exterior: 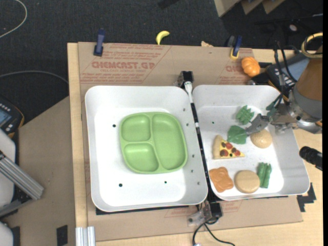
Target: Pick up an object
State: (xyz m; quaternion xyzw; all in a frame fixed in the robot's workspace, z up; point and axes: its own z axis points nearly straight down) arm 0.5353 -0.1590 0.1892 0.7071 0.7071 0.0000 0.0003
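The right bin (205,106) holds several toy foods: a green leafy piece (245,115), a flat green leaf (236,135), a pizza slice (226,148), a pale round piece (262,139), an orange piece (221,179), a tan round bun (247,181) and a green bean bundle (264,174). My gripper (255,125) reaches in from the right, low over the bin. Its tip lies between the two green pieces and above the pale round piece, right beside the flat leaf. Whether it touches the leaf is unclear.
The left bin (102,106) holds a green divided plate (153,141). An orange toy (250,66) and a yellow banana (162,36) lie on the board behind the bins. Blue clamps (99,43) hold the board's far edge. Cables trail near the arm.
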